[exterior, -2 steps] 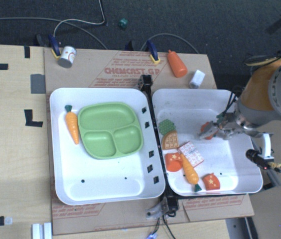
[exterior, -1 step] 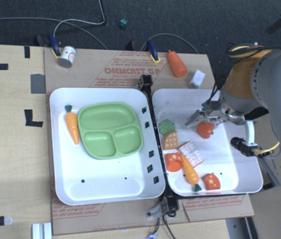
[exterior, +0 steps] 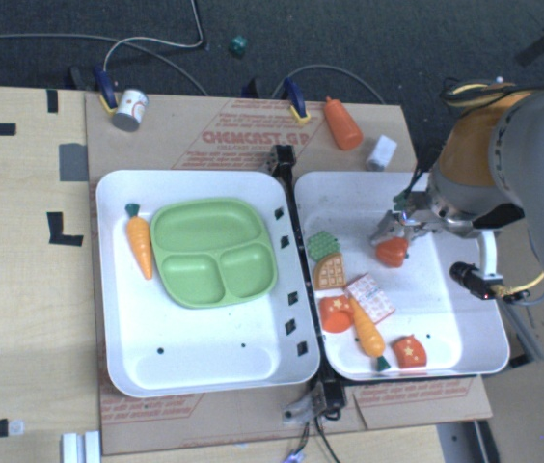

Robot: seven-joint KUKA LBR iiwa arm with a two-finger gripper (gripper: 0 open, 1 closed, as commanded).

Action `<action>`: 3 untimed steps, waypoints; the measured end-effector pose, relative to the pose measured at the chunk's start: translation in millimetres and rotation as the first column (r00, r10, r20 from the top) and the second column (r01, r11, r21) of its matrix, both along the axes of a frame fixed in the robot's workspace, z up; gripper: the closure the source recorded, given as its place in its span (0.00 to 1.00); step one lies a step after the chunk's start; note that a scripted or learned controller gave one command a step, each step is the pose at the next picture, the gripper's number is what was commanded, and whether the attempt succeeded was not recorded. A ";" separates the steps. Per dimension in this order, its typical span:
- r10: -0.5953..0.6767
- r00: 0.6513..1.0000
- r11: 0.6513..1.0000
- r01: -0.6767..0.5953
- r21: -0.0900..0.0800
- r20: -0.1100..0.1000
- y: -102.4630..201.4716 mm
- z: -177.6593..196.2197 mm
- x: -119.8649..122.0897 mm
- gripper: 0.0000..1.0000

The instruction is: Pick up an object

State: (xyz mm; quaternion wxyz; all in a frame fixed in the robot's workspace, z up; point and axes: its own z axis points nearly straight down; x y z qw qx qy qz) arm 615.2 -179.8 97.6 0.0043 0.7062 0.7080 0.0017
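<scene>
Cardboard sheeting covers the bench, with two shallow white bins side by side on it. We take the target to be the red tomato-like toy [exterior: 392, 252] in the right bin [exterior: 465, 355], near its upper right. The gripper [exterior: 398, 228] sits directly above it, fingers pointing down at the toy and apparently touching its top; we cannot tell whether they are spread or closed on it, so we log no confirmed grasp. Below and left of it in the same bin lie a waffle piece [exterior: 329, 272], a patterned card [exterior: 371, 300], a small carrot [exterior: 367, 333] and a strawberry [exterior: 408, 352], loosely scattered, presumably as pick candidates. The left bin [exterior: 118, 355] holds a green divided plate [exterior: 214, 252] and a second carrot [exterior: 139, 244].
</scene>
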 end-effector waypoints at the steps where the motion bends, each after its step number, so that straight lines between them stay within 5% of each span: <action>1: 0.001 1.000 1.000 -0.001 0.004 -0.006 90.4 87.6 22.1 1.00; 2: 0.000 1.000 1.000 0.000 0.004 -0.010 151.3 86.3 -50.7 1.00; 3: -0.001 1.000 1.000 0.001 0.004 -0.010 150.9 86.3 -50.7 0.00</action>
